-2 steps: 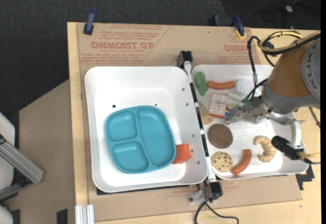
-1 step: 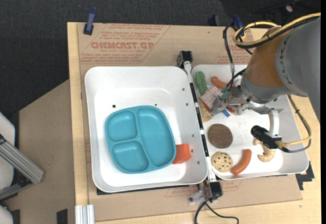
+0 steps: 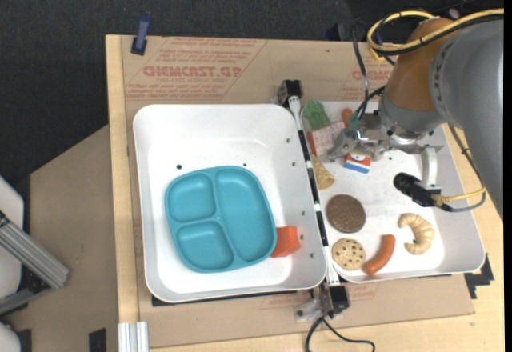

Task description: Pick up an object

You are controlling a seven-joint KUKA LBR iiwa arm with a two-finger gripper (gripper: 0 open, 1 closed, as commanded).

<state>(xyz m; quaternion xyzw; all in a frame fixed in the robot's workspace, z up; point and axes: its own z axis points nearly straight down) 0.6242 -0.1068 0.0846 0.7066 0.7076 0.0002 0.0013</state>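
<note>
- Pincer [image 3: 362, 142]: I see it low in the right bin [image 3: 456, 250], at the far end, over a small red, white and blue block [image 3: 358, 162]. Whether it is released or clenched I cannot tell; the wrist hides it.
- Candidate, nearest the pincer: that block. I judge it light, stiff and flat-sided; take it across its short sides.
- Just left of the block: a pale packet with red print [image 3: 326, 137] and a green piece [image 3: 314, 114] beyond it. Probably light and thin, awkward to pinch flat.
- Nearward of the block: a brown round patty [image 3: 346, 213], a chip cookie [image 3: 348, 252], a sausage [image 3: 380, 254] and a croissant [image 3: 418, 231]. Toy food, I judge: rigid, light, smooth. The sausage wants a grip across its middle.
- Against the bin's left wall: a tan cone-like piece [image 3: 322, 175].
- Left bin [image 3: 152, 134]: a teal divided plate [image 3: 219, 217], an orange block [image 3: 286, 242] touching its right edge. The plate is too broad to span.
</note>
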